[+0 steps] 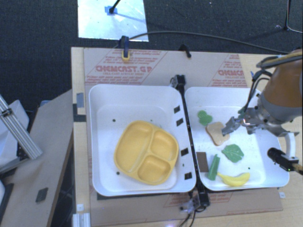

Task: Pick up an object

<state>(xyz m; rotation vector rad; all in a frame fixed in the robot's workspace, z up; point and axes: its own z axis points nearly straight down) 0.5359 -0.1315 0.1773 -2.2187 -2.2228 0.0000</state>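
The left bin (102, 103) holds a yellow divided tray (146, 151). In the right bin (222, 96) lie small food pieces; the end effector (230, 126) hangs just over the tan bread slice (216, 133), its grip state I cannot tell. Nothing looks lifted yet, so the pick is probably not done.

Glossy yellow plastic tray (146, 152), smooth white bins (137, 94) (matt), cardboard bench (156, 65)

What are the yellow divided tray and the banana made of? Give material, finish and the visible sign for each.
Yellow divided tray: probably moulded plastic, matte to satin; even colour, soft rounded compartment ridges, only faint sheen.
Banana: likely a plastic toy, smooth; flat bright yellow with no marks, though it is too small to be sure.
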